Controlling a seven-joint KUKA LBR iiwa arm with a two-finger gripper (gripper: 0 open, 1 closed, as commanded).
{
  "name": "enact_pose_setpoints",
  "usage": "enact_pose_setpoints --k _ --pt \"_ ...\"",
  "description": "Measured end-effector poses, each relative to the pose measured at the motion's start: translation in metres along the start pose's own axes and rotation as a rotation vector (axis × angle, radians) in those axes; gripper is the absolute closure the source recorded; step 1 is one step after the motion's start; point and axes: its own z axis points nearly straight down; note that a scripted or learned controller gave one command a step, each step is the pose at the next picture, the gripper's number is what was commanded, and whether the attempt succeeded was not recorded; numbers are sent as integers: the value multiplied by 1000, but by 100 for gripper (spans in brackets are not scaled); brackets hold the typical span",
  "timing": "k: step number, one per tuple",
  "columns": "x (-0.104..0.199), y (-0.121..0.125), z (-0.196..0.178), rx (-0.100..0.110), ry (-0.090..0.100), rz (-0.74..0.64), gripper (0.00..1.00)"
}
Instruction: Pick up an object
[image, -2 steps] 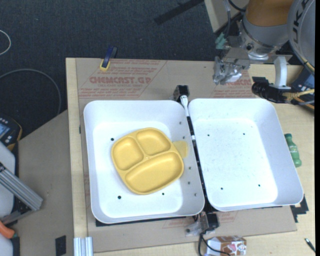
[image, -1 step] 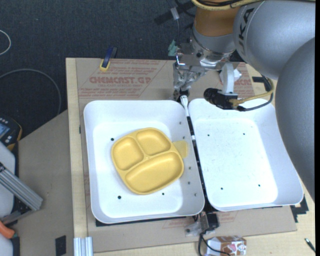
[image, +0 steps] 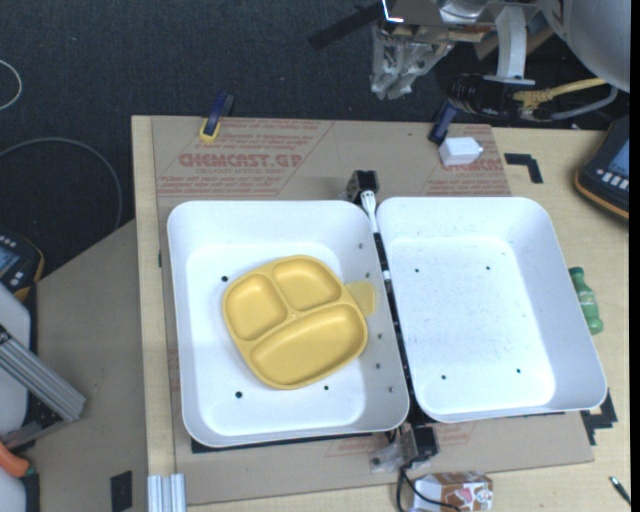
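The surface (image: 300, 150) is a brown board carrying two white bins side by side. The left bin (image: 190, 330) holds a yellow tray (image: 295, 320) with three compartments, lying flat near the bin's middle, its tab end pointing toward the bin's right wall. The right bin (image: 560, 300) has only dark specks on its floor. A small white block (image: 460, 151) sits at the surface's far edge, above the right bin. The tool (image: 400, 68) hangs beyond the far edge of the surface, well apart from the tray; whether it is parted or closed I cannot tell, and nothing visible sits in it.
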Motion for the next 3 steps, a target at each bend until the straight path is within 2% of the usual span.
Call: enact_pose_setpoints --k 1,2,3 --pt "134 -28 78 32 -1 -10 100" --pt "125 -121 142 35 -6 1 100" --pt "37 -141 177 30 -8 14 100"
